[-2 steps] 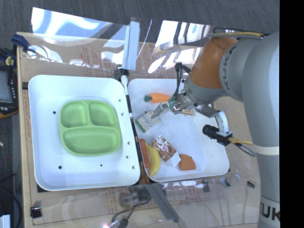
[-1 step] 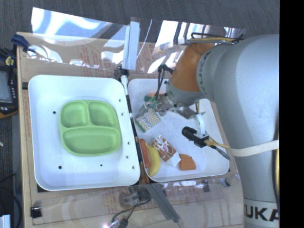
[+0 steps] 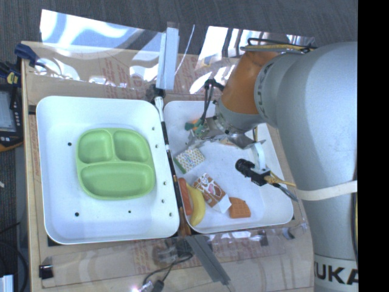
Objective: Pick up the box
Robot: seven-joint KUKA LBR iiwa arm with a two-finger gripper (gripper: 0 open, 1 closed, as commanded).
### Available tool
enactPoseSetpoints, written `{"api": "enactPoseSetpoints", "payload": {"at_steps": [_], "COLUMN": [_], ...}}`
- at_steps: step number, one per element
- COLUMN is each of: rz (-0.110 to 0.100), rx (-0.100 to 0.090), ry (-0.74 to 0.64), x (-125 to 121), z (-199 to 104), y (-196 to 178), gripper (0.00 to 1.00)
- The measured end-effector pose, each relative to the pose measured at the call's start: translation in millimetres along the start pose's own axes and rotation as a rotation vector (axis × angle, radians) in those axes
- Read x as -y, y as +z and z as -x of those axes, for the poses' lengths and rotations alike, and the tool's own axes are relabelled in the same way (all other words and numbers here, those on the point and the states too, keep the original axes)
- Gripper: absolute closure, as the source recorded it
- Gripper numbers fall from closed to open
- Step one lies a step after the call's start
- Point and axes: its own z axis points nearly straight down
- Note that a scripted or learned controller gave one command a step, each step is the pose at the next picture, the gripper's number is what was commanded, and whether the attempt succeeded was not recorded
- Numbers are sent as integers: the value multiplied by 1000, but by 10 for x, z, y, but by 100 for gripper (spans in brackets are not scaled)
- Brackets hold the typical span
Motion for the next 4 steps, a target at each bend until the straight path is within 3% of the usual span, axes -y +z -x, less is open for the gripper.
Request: {"api": "enactPoseSetpoints", "payload": {"at_steps": [1,2,3,4], "rz": [0,-2,-2,-2], "rx": [0,7,8,8], "ry": [0,-16,-20,-21], "x": [0,305,299,299], "z": [-1,-255,-252,-254], "y": [1,86,-19,-18], "gripper": [0,0,100,0]}}
